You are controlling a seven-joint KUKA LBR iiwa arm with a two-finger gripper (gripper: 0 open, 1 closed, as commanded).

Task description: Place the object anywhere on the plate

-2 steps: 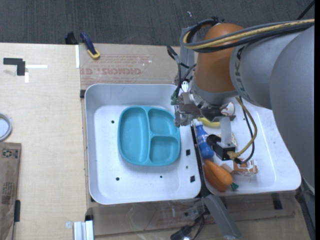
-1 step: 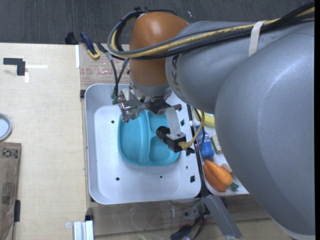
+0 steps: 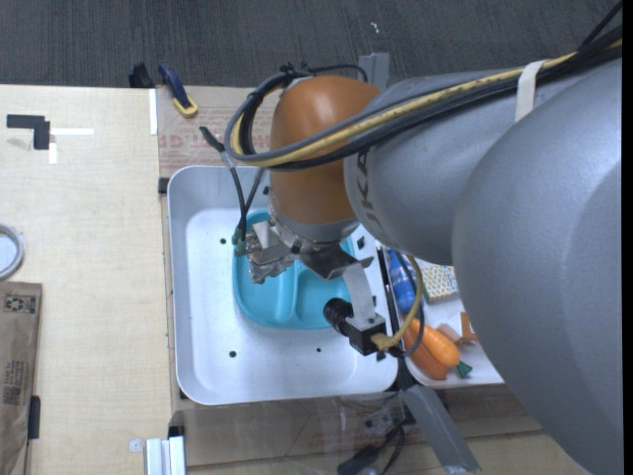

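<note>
Plate (image 3: 282, 300) first: it is blue and lies in the left white bin (image 3: 198, 295), a little right of that bin's centre, with the arm's orange band (image 3: 316, 146) and wrist covering its upper part. Below the band, the end effector (image 3: 269, 260) hangs over the plate's upper left edge; whether it is open, closed or gripping anything I cannot tell, because the wrist hides the tips. No object can be made out between them, so where the object to be placed sits is uncertain. Judged from this, a good release would come from low over the bare blue middle, away from the rim, so the object does not roll into the bin. In the right bin (image 3: 450, 379), at lower right of the frame, lie a carrot (image 3: 435, 349) and a blue item (image 3: 401, 280) pressed near the dividing wall. Cables (image 3: 242, 137) loop off the wrist above the bin's top edge. On the worktop (image 3: 79, 216) at far left sits a ring (image 3: 8, 252); a blue-handled tool (image 3: 176, 89) lies at upper left.
</note>
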